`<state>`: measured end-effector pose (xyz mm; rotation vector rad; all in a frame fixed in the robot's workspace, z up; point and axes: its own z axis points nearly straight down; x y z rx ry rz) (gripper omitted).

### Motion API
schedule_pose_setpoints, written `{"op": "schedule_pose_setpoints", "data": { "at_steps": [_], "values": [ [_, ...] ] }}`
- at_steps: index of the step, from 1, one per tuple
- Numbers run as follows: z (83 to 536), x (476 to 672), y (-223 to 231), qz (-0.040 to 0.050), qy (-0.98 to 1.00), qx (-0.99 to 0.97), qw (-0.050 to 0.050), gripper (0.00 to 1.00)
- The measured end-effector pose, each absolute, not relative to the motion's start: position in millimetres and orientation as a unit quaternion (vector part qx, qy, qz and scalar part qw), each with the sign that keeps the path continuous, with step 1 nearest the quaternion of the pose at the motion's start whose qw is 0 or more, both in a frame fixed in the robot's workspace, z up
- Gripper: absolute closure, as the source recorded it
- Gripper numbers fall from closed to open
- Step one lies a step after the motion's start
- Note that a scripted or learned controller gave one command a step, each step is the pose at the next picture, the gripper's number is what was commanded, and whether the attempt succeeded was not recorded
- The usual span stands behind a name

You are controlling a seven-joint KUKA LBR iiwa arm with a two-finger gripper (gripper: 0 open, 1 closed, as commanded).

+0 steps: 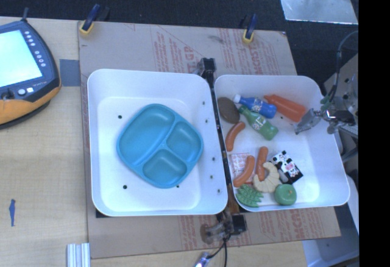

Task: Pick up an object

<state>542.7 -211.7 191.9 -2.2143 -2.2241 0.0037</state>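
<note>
Wood bench (42,162), two white bins. Gripper (306,123) over right bin (323,168), jaw state unclear, nothing held. Approach step; next: descend on orange item (285,106).

Tool (314,119) at right bin's (317,197) far side, arm cut off by right edge.

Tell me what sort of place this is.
Most likely a robotics lab bench set up for pick-and-place trials. Two white bins sit on clamped cardboard, the right one holding toy food such as a green bottle; a teach pendant lies at the left, and the gripper reaches in.
</note>
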Motion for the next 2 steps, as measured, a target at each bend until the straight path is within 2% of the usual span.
{"op": "schedule_pose_setpoints", "data": {
  "at_steps": [1, 2],
  "values": [
    [107, 584.6, -181, -0.0018, -0.709, -0.706, -0.003, 0.0],
    [91, 547.9, -156, 0.0019, -0.709, -0.705, 0.002, 0.0]
  ]
}}
